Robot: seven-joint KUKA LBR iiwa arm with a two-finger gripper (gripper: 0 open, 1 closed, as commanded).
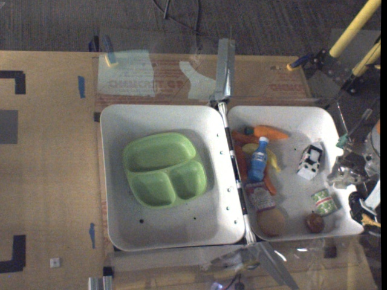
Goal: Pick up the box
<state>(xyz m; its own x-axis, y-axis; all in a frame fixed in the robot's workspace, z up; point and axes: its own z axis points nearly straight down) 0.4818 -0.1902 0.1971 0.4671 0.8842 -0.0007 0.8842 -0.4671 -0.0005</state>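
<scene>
Finger state cannot be told: the gripper (347, 173) sits at the right bin's (284, 115) three-o'clock rim, its metal tips blurred. At nine o'clock from it, just beside, the black-and-white box (310, 161) lies tilted on the bin floor. Further toward nine o'clock stand a blue bottle (258, 159) and, in the left bin (121, 119), a green divided tray (164, 168).

Tan bench (48, 180) (blue tape bits), dark carpet (72, 11) behind.

Below me sit two white bins (115, 162). One holds a lime-green tray (164, 169). The other holds a black-and-white patched box (310, 161), a blue bottle (258, 160), an orange carrot (270, 132), and a green-and-white cup (324, 202). The table (48, 180) is tan.
</scene>
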